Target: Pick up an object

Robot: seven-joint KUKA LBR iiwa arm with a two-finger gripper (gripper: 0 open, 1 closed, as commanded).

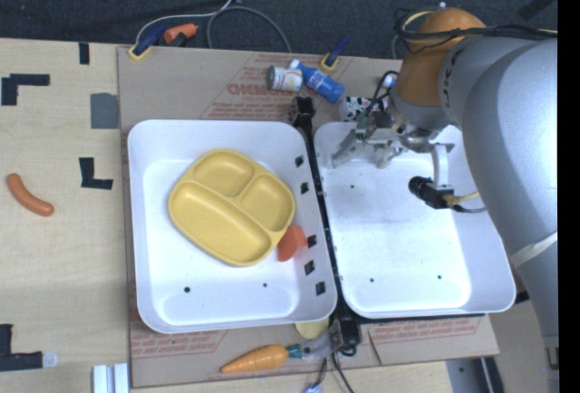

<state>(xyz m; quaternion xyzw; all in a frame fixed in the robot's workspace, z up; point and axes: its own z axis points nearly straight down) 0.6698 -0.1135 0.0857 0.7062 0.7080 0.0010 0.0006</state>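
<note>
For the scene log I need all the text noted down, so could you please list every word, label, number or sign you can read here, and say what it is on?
No text here can be read with certainty.
Red printing on the cardboard sheet above the left bin: too blurred to read.
Red printing on the cardboard's lower edge below the right bin: too small to read.
Label on the small bottle behind the bins: blurred, unreadable.
The yellow divided plate bears no text.

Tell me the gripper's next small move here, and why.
Probably travel left toward the left bin. The gripper sits over the top edge of the right bin, while the yellow divided plate and small orange piece lie in the left one.
</note>
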